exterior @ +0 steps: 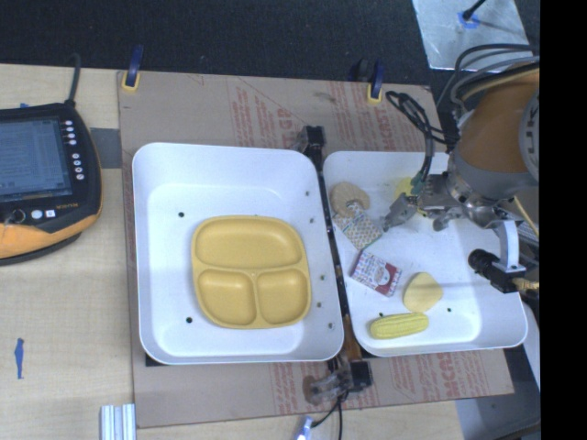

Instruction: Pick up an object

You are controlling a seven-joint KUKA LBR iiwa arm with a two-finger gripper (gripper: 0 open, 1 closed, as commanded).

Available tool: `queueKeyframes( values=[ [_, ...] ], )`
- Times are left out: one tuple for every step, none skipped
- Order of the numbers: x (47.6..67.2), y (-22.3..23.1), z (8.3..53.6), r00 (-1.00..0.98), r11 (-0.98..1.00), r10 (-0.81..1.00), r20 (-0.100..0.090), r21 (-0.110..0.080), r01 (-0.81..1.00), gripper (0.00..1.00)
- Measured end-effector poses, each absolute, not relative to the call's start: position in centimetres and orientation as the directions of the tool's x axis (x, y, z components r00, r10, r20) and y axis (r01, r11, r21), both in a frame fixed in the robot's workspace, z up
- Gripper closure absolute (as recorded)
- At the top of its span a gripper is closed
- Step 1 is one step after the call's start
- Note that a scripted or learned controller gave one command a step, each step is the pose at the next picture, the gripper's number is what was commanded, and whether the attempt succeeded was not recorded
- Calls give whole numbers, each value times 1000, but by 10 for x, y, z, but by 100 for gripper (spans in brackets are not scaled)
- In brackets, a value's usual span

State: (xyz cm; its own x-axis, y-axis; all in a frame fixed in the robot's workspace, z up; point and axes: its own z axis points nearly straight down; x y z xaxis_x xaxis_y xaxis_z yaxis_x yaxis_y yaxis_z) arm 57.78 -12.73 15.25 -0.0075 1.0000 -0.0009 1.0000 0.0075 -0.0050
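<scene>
The right bin (477, 333) holds several small items: a tan round biscuit (349, 196), a grey checked packet (360, 230), a red and white packet (376, 272), a pale yellow wedge (423, 291) and a yellow corn cob (399, 325). My gripper (400, 213) reaches in from the right and hangs low over the upper middle of this bin, just right of the grey checked packet and the biscuit. I see nothing held in it. A small yellow scrap (404, 187) lies just above the gripper.
The left bin (156, 246) holds a yellow divided plate (249, 270). A tablet in an orange case (41, 177) lies on the bench at far left. Cables (417, 117) run behind the right bin. The grey arm (491, 145) covers that bin's upper right corner.
</scene>
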Motion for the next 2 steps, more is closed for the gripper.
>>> queueKeyframes(
  values=[
    [639,-180,122,-3,3,1000,0,-2,1000,0],
    [657,-204,133,-3,3,1000,0,-1,1000,0]
  ],
)
